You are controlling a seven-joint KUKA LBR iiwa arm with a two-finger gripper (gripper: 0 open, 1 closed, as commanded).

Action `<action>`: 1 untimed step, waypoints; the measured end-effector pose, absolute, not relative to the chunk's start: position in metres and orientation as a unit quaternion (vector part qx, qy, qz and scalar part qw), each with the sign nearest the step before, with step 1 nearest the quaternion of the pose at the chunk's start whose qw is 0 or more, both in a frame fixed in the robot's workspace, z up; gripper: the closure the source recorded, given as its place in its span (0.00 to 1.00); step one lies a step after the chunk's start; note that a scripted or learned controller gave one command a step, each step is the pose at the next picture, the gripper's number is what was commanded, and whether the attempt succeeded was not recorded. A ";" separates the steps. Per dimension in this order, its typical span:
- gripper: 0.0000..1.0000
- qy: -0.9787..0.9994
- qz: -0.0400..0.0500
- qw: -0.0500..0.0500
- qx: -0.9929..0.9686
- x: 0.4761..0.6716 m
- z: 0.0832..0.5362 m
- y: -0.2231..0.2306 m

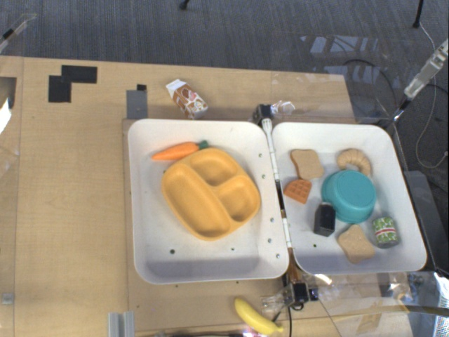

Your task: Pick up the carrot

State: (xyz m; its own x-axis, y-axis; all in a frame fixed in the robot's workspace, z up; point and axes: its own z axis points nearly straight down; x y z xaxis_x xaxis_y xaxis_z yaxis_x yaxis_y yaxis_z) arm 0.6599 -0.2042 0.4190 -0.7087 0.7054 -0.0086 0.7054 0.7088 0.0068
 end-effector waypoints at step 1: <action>1.00 0.925 0.003 0.015 0.379 0.662 0.436 -0.203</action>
